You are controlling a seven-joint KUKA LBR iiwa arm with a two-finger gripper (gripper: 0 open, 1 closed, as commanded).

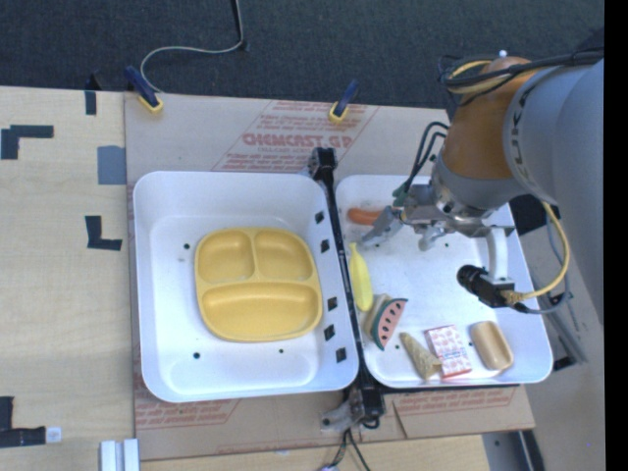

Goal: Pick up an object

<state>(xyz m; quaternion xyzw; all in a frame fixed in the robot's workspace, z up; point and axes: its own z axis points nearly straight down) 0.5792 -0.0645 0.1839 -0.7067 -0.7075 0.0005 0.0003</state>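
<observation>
My gripper (404, 231) hangs over the back part of the right bin (525, 292), below the arm's orange wrist band (478, 140). It is open, with nothing between its fingers. An orange carrot-like toy (364, 216) lies just left of the left fingertip, by the bin's divider. A yellow banana (361, 277) lies along the left wall below it. A watermelon slice (389, 320), a tan cone-shaped piece (420, 355), a red-and-white packet (447, 349) and a bread roll (491, 344) line the front of the bin.
The left bin (162, 263) holds a yellow divided plate (258, 283). A black cable and connector (488, 285) hang from the arm over the right bin. Two yellow-blue clamps (145, 88) hold the cardboard sheet at the back edge.
</observation>
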